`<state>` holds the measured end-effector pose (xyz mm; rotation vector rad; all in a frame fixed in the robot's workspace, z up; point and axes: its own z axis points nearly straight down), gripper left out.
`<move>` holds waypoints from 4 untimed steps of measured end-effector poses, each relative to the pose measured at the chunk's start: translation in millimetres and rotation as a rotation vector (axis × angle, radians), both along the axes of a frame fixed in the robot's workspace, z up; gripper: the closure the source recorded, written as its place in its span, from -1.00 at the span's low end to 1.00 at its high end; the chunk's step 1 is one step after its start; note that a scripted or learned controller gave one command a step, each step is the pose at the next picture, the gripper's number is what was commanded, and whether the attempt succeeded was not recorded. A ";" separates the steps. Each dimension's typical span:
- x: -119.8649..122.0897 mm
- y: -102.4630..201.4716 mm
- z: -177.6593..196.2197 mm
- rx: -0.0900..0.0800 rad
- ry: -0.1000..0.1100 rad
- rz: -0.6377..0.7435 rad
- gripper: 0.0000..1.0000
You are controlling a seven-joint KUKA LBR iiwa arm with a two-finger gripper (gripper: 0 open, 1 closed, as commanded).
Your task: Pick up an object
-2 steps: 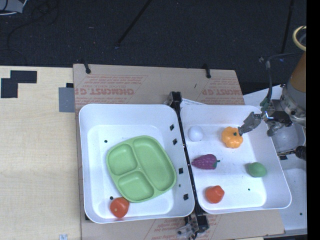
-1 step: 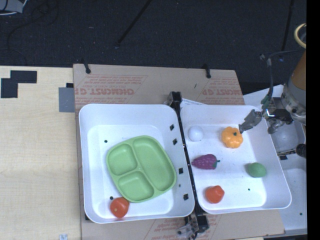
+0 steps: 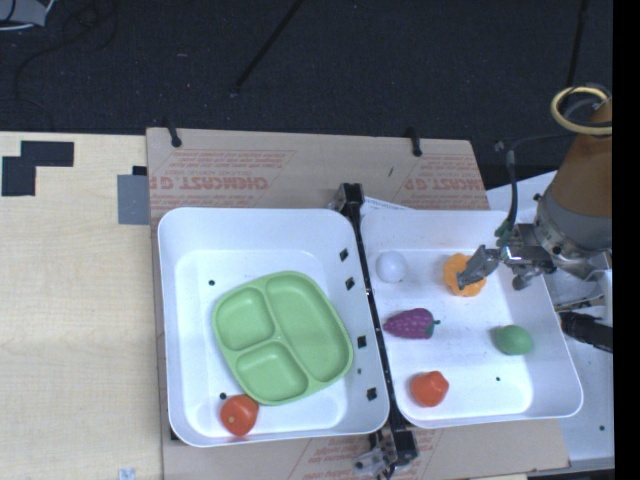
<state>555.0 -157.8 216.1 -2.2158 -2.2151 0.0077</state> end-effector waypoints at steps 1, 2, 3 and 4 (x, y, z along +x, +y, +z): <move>-8.2 -2.5 -61.1 0.000 -0.001 0.000 -1.00; -6.2 -0.4 -124.0 -0.005 -0.005 -0.002 -1.00; -5.8 -0.5 -111.0 -0.002 -0.004 -0.006 1.00; -1.1 -4.5 -48.7 -0.004 -0.013 0.001 1.00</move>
